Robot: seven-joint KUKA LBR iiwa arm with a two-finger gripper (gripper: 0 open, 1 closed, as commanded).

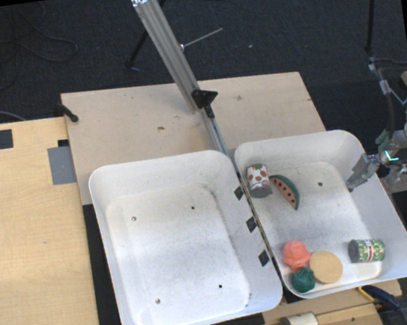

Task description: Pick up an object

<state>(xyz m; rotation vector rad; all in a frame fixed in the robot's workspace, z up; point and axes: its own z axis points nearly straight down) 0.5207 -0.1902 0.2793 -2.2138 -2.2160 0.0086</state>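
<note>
Gripper (360, 172) sits at the right rim of the right bin (337, 142), just outside the wall; you have nothing visibly held, and its opening I cannot tell. Candidates all lie in that bin. The watermelon slice (288, 191) near the divider is likely stiff, curved plastic; take it across its narrow width. The tan disc (327, 266) at the front edge looks flat, awkward. The small can (258, 180) and the green can (366, 250) appear light, rigid, prone to roll; grip across the barrel. The pink piece (296, 252) and the green piece (304, 279) touch, crowding access.
</note>
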